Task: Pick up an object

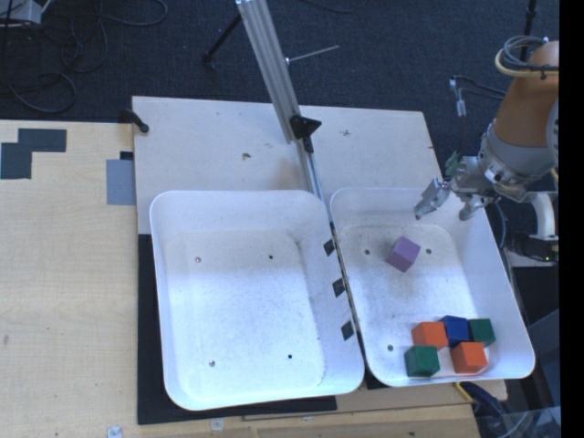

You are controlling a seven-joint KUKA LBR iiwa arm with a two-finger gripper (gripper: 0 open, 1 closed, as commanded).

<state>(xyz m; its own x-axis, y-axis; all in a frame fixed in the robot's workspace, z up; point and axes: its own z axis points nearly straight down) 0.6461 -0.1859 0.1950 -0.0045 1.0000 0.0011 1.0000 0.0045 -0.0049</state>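
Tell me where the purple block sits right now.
The purple block lies alone in the upper middle of the right bin, apart from the cluster of coloured blocks near its lower edge, with the gripper above it.

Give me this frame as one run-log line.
arm: over right bin far edge | gripper: open, holding nothing | purple cube: lying apart | other cubes: clustered near corner | pick: not yet done

Purple cube tilted, alone mid right bin, five coloured cubes clustered near corner
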